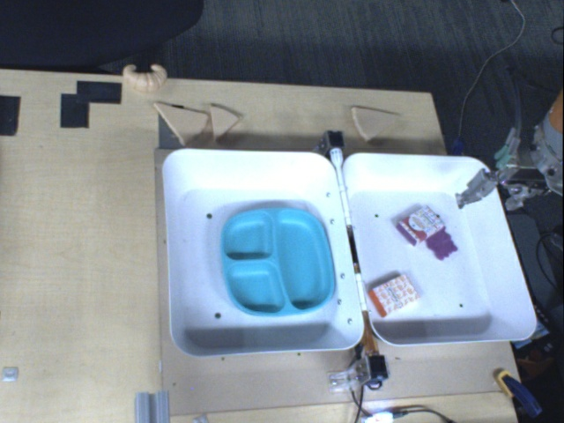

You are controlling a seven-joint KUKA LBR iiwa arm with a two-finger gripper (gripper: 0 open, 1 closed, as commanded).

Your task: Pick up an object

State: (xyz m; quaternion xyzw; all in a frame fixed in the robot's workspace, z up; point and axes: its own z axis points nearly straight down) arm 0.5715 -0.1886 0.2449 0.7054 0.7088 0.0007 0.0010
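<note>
The pincer point(483, 189) hangs over the right bin's point(493, 315) far right rim; I cannot tell its state. In that bin lie a red-and-white packet point(419, 224), a purple piece point(441, 245) touching it, and an orange box point(393, 294) nearer. A blue tray point(278, 259) sits in the left bin point(189, 236).

Single fixed overhead camera, slanted down over both bins point(264, 170).

Pale wooden bench point(79, 263) bearing two white bins point(189, 236) side by side.
</note>
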